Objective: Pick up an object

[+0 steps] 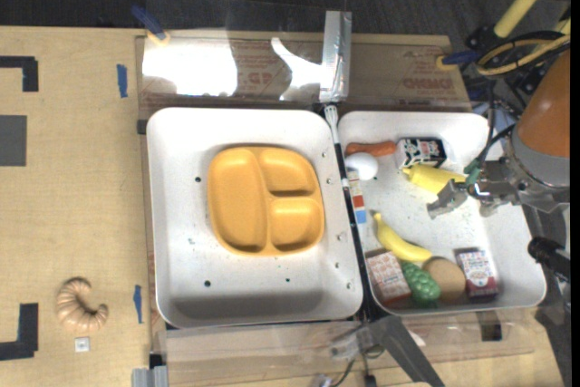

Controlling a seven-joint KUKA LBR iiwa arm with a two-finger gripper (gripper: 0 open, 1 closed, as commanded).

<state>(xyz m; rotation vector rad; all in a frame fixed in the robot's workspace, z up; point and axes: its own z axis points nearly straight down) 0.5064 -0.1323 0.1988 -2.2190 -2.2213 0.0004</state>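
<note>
My gripper (450,195) hangs over the middle right of the right bin (517,240), reaching in from the right. Its tip sits against the right end of a yellow fruit-shaped toy (422,176); I cannot make out whether it touches it. Around it in this bin lie a black-and-white carton (422,148), an orange carrot (372,149), a white egg (362,166) and a banana (399,241). Along the front edge sit a red packet (387,275), a green vegetable (421,284), a brown potato (445,276) and a red box (477,273).
The left bin (172,213) holds a yellow divided plate (265,198). A croissant-shaped toy (82,304) lies on the bench at the far left. A metal divider post (335,59) stands behind the bins, and cables (517,50) hang at the upper right.
</note>
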